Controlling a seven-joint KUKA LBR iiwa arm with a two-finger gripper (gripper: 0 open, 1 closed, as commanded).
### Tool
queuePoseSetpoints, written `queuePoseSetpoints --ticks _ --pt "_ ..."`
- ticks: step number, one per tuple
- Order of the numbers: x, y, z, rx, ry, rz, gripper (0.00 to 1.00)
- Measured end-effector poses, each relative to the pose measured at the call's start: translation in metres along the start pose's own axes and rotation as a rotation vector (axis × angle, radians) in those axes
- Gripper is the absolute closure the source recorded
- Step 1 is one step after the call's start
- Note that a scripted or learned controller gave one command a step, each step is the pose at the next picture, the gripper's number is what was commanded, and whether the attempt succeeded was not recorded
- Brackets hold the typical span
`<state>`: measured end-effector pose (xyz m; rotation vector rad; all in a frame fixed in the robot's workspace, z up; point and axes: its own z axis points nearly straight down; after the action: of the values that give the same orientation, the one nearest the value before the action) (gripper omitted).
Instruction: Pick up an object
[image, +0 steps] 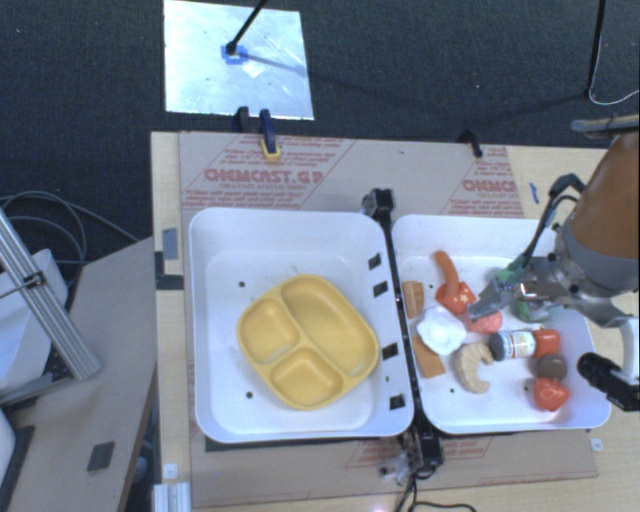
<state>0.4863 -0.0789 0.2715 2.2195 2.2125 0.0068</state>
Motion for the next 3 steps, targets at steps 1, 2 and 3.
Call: queuePoseSetpoints --ticks 1,2,3 --pt "0.078 0.003 0.052 0.011 0.005 -0.013 0.00" --pt "0.128 -0.001 0.067 0.010 0.004 -0.011 0.00" --pt "0.010 0.029 0.088 0.006 -0.001 0.003 0.00"
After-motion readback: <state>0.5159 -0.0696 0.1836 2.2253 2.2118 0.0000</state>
